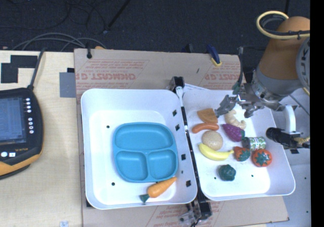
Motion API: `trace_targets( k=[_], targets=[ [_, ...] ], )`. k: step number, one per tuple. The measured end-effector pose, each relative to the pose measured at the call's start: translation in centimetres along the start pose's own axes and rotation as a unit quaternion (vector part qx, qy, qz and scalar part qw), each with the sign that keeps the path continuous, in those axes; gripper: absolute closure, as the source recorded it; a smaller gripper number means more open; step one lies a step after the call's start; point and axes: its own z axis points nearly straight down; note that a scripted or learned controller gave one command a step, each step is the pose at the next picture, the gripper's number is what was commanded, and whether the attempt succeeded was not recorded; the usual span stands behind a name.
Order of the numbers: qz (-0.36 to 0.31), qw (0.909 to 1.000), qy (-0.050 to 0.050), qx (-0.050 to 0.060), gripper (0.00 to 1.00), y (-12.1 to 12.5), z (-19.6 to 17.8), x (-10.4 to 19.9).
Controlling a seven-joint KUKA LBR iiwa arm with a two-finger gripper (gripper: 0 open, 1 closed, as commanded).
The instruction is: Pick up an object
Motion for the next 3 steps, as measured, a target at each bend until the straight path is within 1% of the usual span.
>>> trace_targets(
  k=[1, 2, 3],
  targets=[
    [-0.003, 1.0000, 0.001, -0.003, 0.00, -5.8, -11.9, 6.8],
    [-0.006, 1.0000, 0.002, -0.003, 0.00, -8.4, -18.5, 17.0],
    [-0.002, 1.0000, 0.000, 0.002, 1.00, -8.3, -19.1, 16.4]
  ],
)
